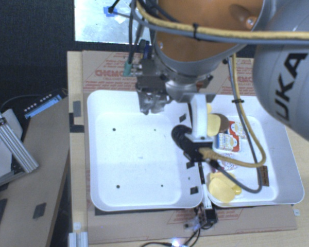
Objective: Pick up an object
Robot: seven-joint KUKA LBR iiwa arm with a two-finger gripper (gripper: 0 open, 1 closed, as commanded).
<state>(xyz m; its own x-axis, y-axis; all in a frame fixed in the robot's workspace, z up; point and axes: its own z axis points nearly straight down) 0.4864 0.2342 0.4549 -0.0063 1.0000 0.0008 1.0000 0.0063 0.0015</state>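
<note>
- The gripper (153,104) hangs in the upper middle of the frame, over the far part of the left bin (123,189), close to that bin's back rim. Whether it is apart or together cannot be told from this angle. Nothing shows clamped in it.
- The things to pick all lie in the right bin (286,176), at the right centre of the frame and well apart from the gripper. They are a small printed packet (229,139) with red and blue markings, a yellow piece (214,123) just above it, a brown item (224,120) touching that piece, and a rounded yellow object (224,188) near the front rim.
- Risk: closing where it hangs now would likely catch only air or white plastic, because no object lies below it.
- Risk: the packet, yellow piece and brown item crowd together, so a grasp there could pinch two things at once or push one aside. The rounded yellow object sits close to the divider between the bins, which could block a descent.
- A small brown strip (263,175) lies towards the right rim.
- The arm (206,14) covers the top of the right bin, hiding whatever may lie there.
- Printed cardboard (108,68) lies under both bins. A metal frame (10,143) stands at the left, clear of the work.
</note>
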